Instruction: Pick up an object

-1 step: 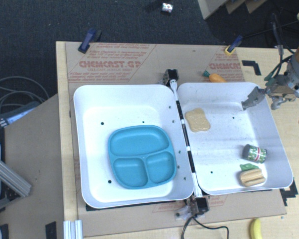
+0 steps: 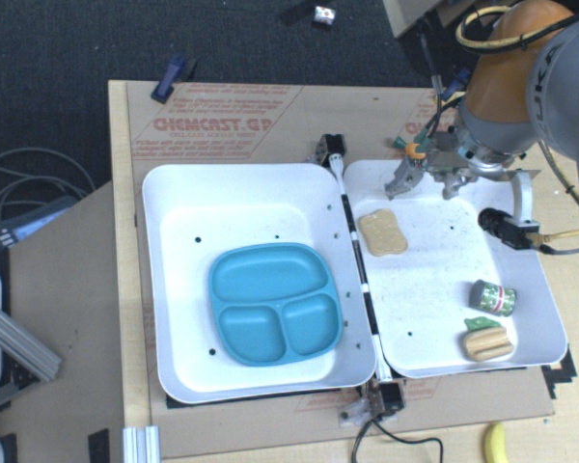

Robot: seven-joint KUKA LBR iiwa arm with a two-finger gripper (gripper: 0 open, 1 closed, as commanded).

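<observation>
In the right bin (image 2: 434, 355) a tan flat cookie-like piece (image 2: 381, 232) lies near the left wall. A small green can (image 2: 492, 297) lies on its side at the right, with a tan bun with green filling (image 2: 488, 340) just below it. My gripper (image 2: 427, 183) hangs over the bin's far edge, fingers spread open with nothing between them. It is up and to the right of the tan piece, well apart from the can and bun.
The left bin (image 2: 174, 258) holds a blue three-compartment plate (image 2: 273, 300). A black clip (image 2: 330, 148) sits at the far end of the seam between the bins. Cables run at the right edge. A yellow object (image 2: 496, 444) lies off the bench at the bottom.
</observation>
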